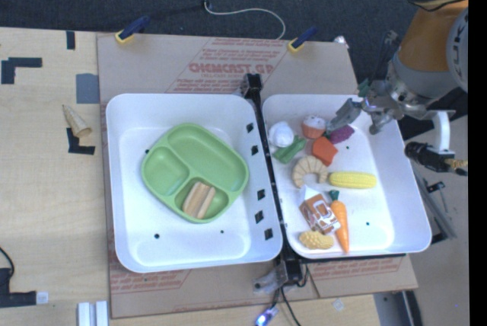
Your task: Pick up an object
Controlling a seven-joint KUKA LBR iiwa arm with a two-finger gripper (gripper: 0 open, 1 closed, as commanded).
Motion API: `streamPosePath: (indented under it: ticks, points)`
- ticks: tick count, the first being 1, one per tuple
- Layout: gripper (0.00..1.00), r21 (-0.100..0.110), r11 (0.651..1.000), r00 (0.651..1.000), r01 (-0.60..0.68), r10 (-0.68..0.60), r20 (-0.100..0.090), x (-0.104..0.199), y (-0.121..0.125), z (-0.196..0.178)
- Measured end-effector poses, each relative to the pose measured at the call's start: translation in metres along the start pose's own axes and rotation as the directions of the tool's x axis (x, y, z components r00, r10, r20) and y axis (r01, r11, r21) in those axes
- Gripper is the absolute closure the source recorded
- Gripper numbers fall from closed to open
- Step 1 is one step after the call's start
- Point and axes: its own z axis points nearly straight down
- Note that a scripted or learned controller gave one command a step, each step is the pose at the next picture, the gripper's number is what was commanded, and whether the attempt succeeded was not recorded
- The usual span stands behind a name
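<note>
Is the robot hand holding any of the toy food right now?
Nothing seems held: the hand hovers over the right bin's back edge, near a purple toy.

Grey arm (426, 81), orange band (430, 39)

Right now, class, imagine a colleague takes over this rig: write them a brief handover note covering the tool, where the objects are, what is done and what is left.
Tool: over the right bin's far edge, just above the purple piece; nothing seen between its fingers.
Right bin: corn cob, carrot, croissant, orange-red block, white piece, green piece and a few more toy foods.
Left bin: green divided plate with a tan item in its near compartment.
Done: approach only, nothing lifted.
Left: grasp one object and raise it.
</note>
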Motion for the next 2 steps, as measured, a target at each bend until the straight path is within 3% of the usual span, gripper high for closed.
streamPosePath:
  ticks: [1,2]
  points:
    - [0.0,-0.002,1.0,1.0,0.004,-0.004,0.002,0.0274,0.0536,0.1024]
    - [0.0,-0.01,1.0,1.0,-0.004,0.004,0.007,0.0331,0.0494,0.1073]
